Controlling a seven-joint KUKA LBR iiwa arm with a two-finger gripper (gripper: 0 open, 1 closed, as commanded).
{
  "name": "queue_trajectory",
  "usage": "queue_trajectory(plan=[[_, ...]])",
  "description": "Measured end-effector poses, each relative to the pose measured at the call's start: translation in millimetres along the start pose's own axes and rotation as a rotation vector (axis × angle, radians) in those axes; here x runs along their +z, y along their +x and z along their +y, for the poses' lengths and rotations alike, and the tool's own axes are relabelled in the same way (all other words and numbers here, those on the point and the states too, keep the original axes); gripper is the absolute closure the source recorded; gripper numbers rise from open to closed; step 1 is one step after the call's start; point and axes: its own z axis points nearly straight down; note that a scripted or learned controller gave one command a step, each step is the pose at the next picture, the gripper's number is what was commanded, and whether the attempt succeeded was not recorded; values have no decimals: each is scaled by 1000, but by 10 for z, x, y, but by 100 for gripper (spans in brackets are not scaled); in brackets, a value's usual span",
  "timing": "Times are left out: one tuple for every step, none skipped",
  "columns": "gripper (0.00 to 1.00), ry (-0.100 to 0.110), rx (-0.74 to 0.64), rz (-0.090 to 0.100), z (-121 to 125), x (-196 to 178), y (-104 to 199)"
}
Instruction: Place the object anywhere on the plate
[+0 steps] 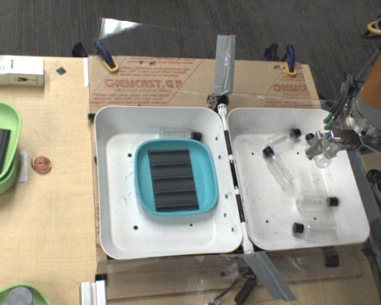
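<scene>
Clear vials [278,162]: you have about five, four in the right bin [257,224], one beside the single teal plate [207,182]. Gripper [320,146] grip unclear.

The plate [176,176] is a teal, rounded-square dish with a raised rim, lying flat near the centre of the left bin [114,189]. A dark ribbed rectangular insert [173,180] rests on its floor. The objects are clear plastic vials with black caps, all lying on their sides in the right bin [254,227]: one [276,164] diagonal at upper left, one [286,136] near the rear wall, one [316,202] at right of centre, and one [312,230] near the front edge.
</scene>
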Motion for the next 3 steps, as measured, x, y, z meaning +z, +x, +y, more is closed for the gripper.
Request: queue_trajectory(plan=[[0, 0, 0, 0, 0, -1, 0], [0, -2, 57, -1, -484, -777, -454], [0, -1, 136, -1, -272, -2029, -609]])
